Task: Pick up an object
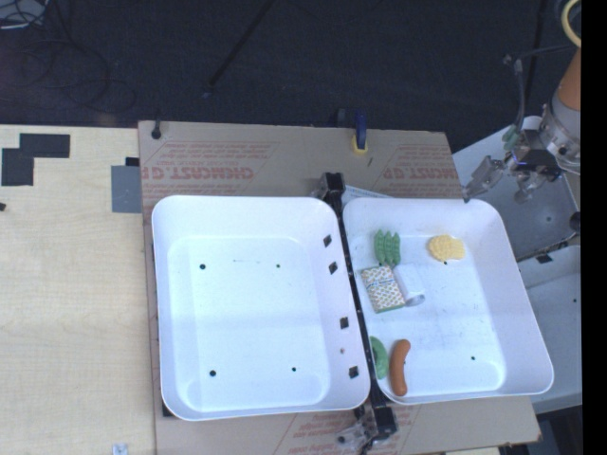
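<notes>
The things on offer all lie in the right-hand shallow white bin [517, 349]. Near its far side sits a small yellow bumpy round piece [446, 247], alone and well apart from its neighbours. To its left is a green ridged toy shaped like a cluster of stalks [386, 246], and just below that a flat rectangular packet with a fine chequered pattern [383, 288], lying tilted, with a small pale scrap at its right edge. At the near-left corner a small orange sausage-shaped toy [400, 366] lies lengthwise, just beside a green rounded piece [378, 356] that is pressed against the bin's wall. The left-hand white bin [171, 301] sits alongside, the two meeting at a dark clipped seam, both resting on a brown cardboard sheet [247, 164] over the pale wooden surface [66, 292].

The pincer [524, 162] hangs beyond the right bin's far-right corner, off its rim and well apart from every object. Whether it is released or clenched cannot be told at this size; nothing can be seen between its tips.

By the look of it, the task is at its opening step: no object is lifted and the approach has not begun. The next move calls for choosing a target, and the yellow piece looks the most reachable, being nearest and free on all sides. The arm would then need to travel in over the rim and descend squarely upon it.
</notes>
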`<state>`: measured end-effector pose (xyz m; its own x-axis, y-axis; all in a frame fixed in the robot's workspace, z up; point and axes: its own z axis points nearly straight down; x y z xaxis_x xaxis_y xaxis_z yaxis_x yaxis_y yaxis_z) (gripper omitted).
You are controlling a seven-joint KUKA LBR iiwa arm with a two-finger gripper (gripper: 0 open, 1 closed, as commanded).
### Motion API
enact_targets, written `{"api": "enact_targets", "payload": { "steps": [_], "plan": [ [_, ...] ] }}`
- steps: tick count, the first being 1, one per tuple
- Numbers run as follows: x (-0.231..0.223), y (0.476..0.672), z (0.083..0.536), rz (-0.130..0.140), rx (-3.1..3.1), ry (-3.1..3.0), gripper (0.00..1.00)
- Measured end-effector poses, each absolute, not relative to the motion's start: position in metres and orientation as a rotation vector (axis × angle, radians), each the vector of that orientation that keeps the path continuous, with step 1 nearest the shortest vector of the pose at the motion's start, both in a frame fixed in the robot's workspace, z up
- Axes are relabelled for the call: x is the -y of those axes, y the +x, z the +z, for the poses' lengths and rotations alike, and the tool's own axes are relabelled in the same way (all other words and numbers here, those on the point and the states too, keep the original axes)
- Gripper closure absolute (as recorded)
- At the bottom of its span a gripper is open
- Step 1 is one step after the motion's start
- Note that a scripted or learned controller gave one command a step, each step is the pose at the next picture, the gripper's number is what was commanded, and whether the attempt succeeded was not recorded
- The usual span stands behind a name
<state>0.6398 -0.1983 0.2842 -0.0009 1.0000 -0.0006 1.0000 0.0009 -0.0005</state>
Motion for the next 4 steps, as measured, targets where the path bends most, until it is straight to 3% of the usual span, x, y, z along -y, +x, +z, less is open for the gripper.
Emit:
{"api": "enact_targets", "payload": {
  "steps": [1, 2, 3, 4],
  "plan": [
    [0.214, 0.596, 0.487, 0.01, -2.21, 2.21, 0.0],
    [0.211, 0.598, 0.484, -0.005, -2.23, 2.216, 1.0],
    [0.211, 0.605, 0.314, -0.013, -2.234, 2.231, 1.0],
    [0.184, 0.614, 0.365, 0.002, -2.223, 2.217, 1.0]
  ]
}}
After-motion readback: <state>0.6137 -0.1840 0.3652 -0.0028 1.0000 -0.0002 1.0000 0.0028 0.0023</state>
